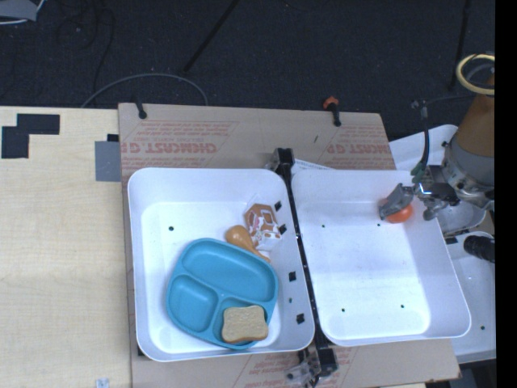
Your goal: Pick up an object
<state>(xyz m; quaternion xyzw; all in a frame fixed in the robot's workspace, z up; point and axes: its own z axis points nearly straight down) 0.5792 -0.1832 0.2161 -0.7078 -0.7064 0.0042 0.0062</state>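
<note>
My gripper (412,210) hangs over the upper right corner of the right bin (380,314), and its two fingers stand apart. A small orange-red object (398,213) lies right at the tip of the left finger (395,196), under it rather than between the two. The left bin (149,217) holds a blue divided plate (206,285) with a tan slice of bread (244,323) on its near compartment. Behind the plate lie a yellow-orange piece (239,236) and a brown-and-white patterned item (262,219).
A black divider (296,249) runs between the two bins. The bins rest on a cardboard sheet (242,140) on a pale wooden bench (56,249). The arm's orange band (477,115) and cables are at the right edge.
</note>
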